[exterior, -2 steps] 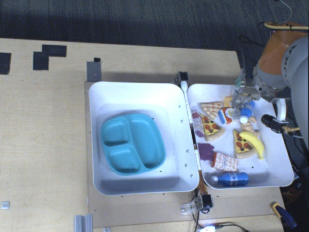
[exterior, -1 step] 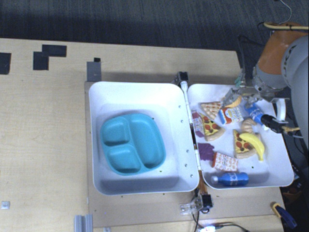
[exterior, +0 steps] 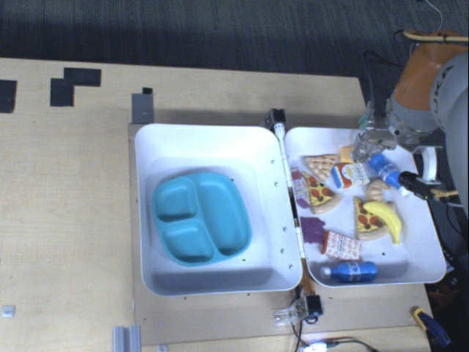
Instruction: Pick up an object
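Observation:
My gripper (exterior: 365,149) hangs over the back of the right bin (exterior: 432,259), coming in from the right. Just under and beside it lie a blue bottle (exterior: 384,169) and a small red, white and blue carton (exterior: 352,174). Further objects lie in the same bin: a pizza slice (exterior: 320,165) at the back, another pizza slice (exterior: 318,193) by the left wall, a yellow banana (exterior: 388,217) on a third slice (exterior: 366,226), a purple piece (exterior: 313,230), a red and white packet (exterior: 342,246) and a blue cylinder (exterior: 353,271) at the front.
The left bin (exterior: 157,270) holds a blue divided plate (exterior: 201,217). A raised divider (exterior: 290,196) separates the two bins. Black marks (exterior: 73,85) sit on the bench at the far left.

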Controlling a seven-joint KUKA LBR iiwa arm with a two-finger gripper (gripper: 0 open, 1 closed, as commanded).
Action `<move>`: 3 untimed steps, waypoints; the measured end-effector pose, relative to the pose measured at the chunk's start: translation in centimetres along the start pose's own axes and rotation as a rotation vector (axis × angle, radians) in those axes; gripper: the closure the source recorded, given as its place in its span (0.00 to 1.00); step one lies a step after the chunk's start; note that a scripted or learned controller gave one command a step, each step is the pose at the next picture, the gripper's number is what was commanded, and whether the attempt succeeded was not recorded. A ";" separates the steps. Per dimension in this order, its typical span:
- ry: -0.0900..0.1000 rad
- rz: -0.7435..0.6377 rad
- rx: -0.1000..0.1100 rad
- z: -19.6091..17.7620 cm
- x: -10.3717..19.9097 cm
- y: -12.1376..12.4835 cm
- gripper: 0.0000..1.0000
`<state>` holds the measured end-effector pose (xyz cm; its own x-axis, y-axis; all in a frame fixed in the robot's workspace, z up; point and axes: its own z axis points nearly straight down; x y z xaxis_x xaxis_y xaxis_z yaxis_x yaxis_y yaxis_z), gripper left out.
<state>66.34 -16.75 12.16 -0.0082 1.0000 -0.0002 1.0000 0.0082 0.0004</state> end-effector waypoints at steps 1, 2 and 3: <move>0.000 0.000 0.000 0.0 0.0 0.0 0.00; -0.001 0.003 -0.013 3.2 1.2 -1.0 0.00; -0.007 0.000 -0.018 2.0 0.8 -0.8 1.00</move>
<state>65.52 -15.95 10.13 -0.0082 0.9999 -0.0073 0.9998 0.0083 0.0182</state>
